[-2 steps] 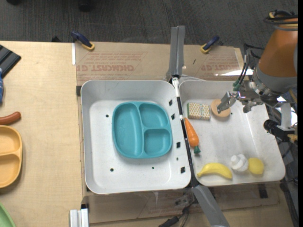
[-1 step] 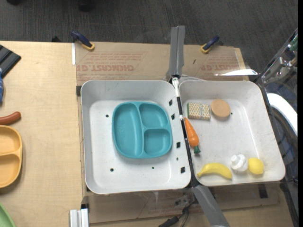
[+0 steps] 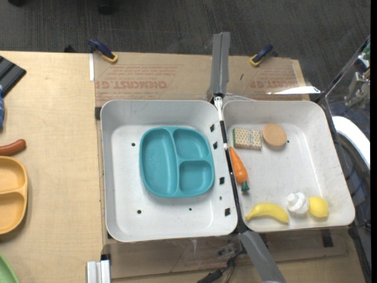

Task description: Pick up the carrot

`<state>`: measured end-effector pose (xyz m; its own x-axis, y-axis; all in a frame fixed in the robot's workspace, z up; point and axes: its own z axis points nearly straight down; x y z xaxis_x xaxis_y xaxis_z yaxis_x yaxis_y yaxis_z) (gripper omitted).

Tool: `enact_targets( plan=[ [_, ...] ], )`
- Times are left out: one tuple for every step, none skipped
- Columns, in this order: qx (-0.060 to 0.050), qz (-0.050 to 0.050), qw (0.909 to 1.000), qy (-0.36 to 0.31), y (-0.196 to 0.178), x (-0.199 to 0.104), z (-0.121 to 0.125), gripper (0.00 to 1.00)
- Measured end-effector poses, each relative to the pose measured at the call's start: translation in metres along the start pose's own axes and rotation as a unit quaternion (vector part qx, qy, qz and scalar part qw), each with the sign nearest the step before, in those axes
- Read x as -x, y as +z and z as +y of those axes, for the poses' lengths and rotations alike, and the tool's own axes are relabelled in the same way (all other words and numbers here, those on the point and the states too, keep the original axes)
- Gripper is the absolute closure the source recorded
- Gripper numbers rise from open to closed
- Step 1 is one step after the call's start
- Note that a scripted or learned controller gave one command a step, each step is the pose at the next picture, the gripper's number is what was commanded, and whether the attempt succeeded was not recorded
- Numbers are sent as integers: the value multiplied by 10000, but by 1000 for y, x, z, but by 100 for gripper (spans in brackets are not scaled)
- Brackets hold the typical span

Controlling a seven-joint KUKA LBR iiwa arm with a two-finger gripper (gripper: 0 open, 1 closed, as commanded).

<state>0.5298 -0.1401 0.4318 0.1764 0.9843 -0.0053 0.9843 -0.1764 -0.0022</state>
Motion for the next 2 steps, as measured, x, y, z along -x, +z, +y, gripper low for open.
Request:
enact_targets(
  plan=[
    [5,14,9970,774,-9,65,-27,100],
    [-7,19,9974,714,106,50,-28,100]
  ],
)
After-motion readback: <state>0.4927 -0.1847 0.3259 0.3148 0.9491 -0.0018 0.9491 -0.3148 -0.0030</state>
